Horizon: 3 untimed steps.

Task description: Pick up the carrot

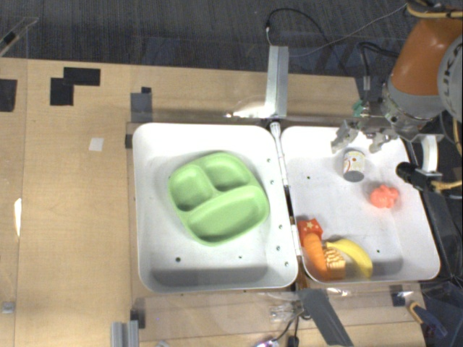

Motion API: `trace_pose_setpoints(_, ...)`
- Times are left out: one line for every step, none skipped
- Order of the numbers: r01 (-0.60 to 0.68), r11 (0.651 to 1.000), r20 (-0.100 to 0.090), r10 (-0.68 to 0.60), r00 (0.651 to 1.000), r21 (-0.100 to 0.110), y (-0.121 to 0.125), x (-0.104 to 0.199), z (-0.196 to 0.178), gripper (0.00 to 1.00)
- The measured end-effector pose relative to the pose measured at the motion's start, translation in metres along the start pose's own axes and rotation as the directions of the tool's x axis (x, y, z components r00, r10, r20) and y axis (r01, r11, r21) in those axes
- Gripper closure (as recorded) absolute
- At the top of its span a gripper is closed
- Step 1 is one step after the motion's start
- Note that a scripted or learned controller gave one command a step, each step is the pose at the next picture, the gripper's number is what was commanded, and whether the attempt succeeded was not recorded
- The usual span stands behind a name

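The carrot (314,251) is an orange stub lying in the near left corner of the right bin (405,230), between a red toy (310,228) and a yellow banana (354,254). My gripper (359,142) hangs over the far part of the same bin, well away from the carrot. It is open, with its two fingers spread and nothing between them. A small white can (353,166) lies just in front of the fingertips.
A pink-orange round toy (384,196) sits at the right of the right bin. The left bin (152,194) holds a green divided plate (218,196). A metal post (277,78) rises behind the wall between the bins.
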<state>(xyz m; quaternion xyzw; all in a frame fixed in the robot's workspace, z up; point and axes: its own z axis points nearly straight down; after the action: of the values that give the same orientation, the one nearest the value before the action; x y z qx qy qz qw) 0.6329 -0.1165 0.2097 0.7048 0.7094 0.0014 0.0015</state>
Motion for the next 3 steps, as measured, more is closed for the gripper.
trace_pose_setpoints(-0.219,0.976,0.000,0.219,0.976,0.001,-0.081,0.016,-0.034,0.00)
trace_pose_setpoints(-0.707,0.708,0.002,0.707,0.708,0.001,-0.098,-0.040,-0.015,0.00)
trace_pose_setpoints(-0.913,0.408,0.003,0.913,0.408,0.003,-0.145,-0.031,-0.021,0.00)
